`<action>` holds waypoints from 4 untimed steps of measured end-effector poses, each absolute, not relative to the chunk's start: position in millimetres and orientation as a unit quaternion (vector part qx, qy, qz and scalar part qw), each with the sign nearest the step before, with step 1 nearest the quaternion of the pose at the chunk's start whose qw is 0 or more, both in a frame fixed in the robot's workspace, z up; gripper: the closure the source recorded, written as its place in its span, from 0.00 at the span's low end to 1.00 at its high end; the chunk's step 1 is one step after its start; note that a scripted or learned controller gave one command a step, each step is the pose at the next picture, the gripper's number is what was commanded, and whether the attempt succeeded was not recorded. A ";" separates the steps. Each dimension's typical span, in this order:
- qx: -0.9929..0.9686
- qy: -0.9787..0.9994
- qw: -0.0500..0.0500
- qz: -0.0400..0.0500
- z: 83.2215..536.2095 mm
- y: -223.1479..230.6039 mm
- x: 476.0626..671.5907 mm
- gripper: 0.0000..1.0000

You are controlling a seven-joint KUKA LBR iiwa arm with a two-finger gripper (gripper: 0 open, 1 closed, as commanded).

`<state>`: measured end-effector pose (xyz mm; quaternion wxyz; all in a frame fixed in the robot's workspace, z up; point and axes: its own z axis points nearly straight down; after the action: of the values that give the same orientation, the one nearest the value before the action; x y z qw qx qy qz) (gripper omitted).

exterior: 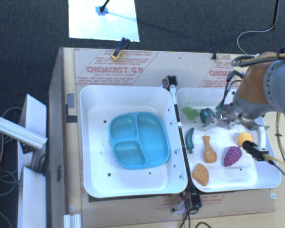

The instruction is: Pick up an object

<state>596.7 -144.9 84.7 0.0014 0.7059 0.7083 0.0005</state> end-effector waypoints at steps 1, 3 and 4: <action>0.707 0.707 0.000 0.000 84.3 -100.4 533.2 0.00; 0.706 0.709 0.001 0.001 84.8 -120.5 606.9 0.00; 0.706 0.708 0.001 0.000 84.5 -85.6 576.7 0.00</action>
<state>576.7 -85.6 84.5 0.0007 0.7058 0.7084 0.0004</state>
